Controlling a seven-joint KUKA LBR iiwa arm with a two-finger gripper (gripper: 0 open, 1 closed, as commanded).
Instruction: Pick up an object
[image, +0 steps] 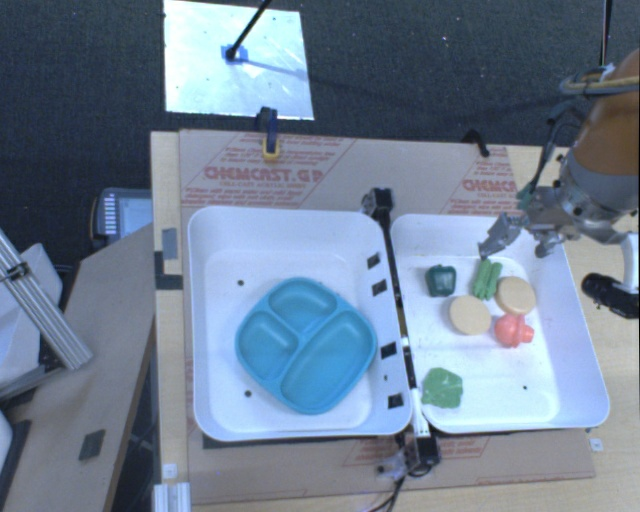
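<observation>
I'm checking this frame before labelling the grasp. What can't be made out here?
- Gripper: small and blurred above the right bin; finger state unreadable.
- Arm: cut off by the camera view's right edge.
- Green item: too small to identify.

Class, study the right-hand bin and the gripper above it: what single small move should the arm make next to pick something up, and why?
Probably lower the gripper toward the green stick-shaped piece. The gripper hovers over the right bin's far edge, with nothing between its fingers, and that piece lies nearest below it, beside the dark green pepper and tan disc.
</observation>
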